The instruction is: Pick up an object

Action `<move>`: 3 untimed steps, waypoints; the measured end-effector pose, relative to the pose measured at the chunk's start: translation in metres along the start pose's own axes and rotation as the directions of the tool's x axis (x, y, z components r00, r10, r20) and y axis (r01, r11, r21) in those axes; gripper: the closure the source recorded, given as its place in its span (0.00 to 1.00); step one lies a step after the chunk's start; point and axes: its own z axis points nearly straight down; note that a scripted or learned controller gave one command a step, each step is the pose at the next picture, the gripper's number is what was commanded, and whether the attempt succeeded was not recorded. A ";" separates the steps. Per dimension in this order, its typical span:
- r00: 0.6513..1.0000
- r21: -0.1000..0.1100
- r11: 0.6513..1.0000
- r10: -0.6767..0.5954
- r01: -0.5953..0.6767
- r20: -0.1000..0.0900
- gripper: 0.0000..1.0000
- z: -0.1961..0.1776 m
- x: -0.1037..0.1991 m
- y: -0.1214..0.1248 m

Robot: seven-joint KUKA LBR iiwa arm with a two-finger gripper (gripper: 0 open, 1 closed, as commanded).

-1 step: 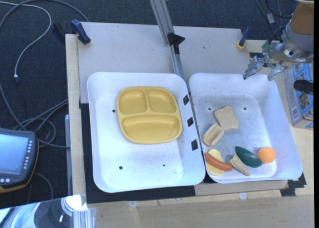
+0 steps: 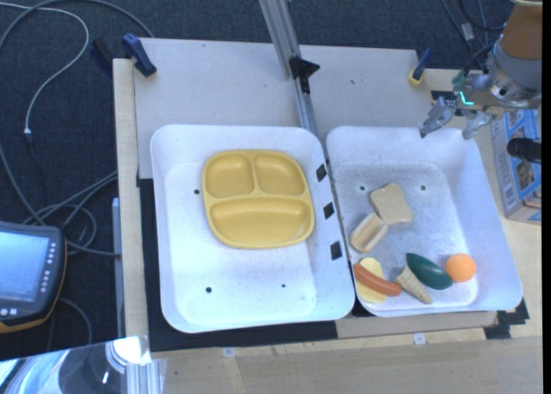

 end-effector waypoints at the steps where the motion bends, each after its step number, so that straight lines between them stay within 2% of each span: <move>1: 1.000 0.005 1.000 0.000 0.000 -0.002 0.00 0.058 0.008 -0.005; 2: 1.000 0.005 1.000 0.000 0.000 -0.002 0.00 0.105 0.009 -0.006; 3: 1.000 -0.003 1.000 -0.001 0.001 0.002 1.00 0.089 0.009 -0.003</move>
